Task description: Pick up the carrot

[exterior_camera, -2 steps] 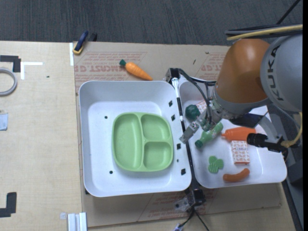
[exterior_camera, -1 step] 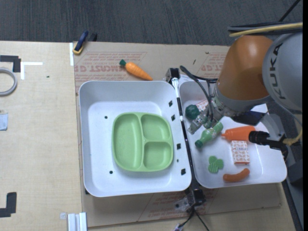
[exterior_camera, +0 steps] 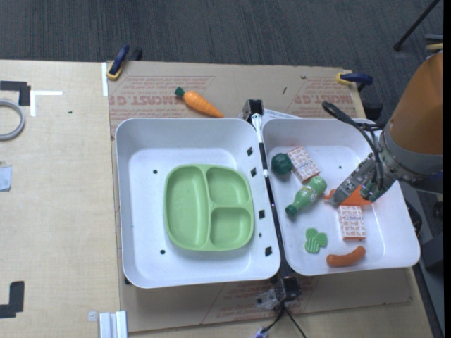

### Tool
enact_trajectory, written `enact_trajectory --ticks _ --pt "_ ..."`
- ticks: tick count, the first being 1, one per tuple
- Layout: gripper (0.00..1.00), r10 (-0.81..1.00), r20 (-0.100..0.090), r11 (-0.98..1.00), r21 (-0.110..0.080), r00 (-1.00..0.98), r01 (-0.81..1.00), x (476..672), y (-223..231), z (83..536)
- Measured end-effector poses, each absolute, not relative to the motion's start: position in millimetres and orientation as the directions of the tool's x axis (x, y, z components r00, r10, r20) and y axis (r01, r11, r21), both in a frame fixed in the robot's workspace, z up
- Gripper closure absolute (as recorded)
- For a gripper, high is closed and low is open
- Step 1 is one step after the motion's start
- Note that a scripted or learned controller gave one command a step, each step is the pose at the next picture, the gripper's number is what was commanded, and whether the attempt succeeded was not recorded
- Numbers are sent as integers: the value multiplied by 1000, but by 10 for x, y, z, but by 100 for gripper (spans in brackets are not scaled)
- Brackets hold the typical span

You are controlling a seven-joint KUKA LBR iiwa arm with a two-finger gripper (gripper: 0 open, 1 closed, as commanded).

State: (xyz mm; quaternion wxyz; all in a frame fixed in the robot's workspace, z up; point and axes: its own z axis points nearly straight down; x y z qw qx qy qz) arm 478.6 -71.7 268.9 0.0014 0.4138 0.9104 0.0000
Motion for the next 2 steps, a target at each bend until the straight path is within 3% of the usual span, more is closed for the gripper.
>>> enact_trajectory --ticks 1,2 --pt "100 723 -5 691 2 -691 723 4790 -1297 3350" --pt "100 935 -1 355 0 -355 935 4979 -766 2232"
